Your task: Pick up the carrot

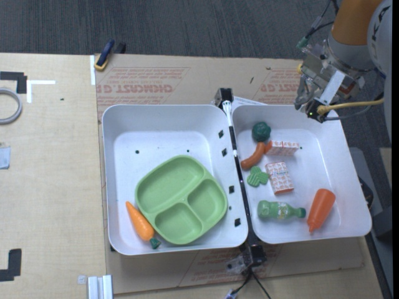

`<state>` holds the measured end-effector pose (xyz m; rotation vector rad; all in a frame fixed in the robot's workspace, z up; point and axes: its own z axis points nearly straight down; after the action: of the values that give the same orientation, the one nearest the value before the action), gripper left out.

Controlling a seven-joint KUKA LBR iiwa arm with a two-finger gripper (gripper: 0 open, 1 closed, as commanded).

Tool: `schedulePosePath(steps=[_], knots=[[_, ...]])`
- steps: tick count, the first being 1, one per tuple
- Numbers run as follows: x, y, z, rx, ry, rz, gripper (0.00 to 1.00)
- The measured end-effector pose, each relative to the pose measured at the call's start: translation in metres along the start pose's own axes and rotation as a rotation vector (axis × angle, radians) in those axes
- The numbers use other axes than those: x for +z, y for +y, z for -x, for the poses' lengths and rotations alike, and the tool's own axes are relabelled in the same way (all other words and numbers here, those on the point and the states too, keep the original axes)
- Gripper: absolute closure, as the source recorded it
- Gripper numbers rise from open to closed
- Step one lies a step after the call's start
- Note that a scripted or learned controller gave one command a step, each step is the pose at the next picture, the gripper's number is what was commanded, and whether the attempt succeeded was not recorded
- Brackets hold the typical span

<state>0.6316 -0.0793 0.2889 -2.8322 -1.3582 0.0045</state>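
— Black clamp with trailing cables (250, 258) at the near edge, at the seam between both bins. Just behind it?

— Left white shallow bin (103, 167). Holds a pale green plastic plate with three compartments (181, 199), set toward the near right. Small orange toy carrot with a green stub end (139, 222) lies in the near left corner, stub toward the near wall, flank against the plate's rim.

— Right white shallow bin (350, 161)?

— Seven pieces. Far end: dark green broccoli-like lump (260, 130), then a curved orange-red sausage shape (253, 157) just beside a pink-and-white carton (283, 147). Middle: flat green leafy piece (257, 178) touching a second pink-and-white carton (280, 177). Near end: green bottle on its side (280, 211), and a tapered orange bottle (320, 208), tilted, by the right wall.

— Arm?

— Two-finger gripper (308, 96) hangs over the right bin's far right corner, about at the rim. Spread or closed: can't make it out from this angle. Well apart from the carrot, which sits diagonally across in the other bin.
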Motion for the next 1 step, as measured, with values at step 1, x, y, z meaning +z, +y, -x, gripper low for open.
schedulePosePath(steps=[1], knots=[[0.0180, 0.0551, 0.0519, -0.213, 0.001, 0.002, 1.00]])
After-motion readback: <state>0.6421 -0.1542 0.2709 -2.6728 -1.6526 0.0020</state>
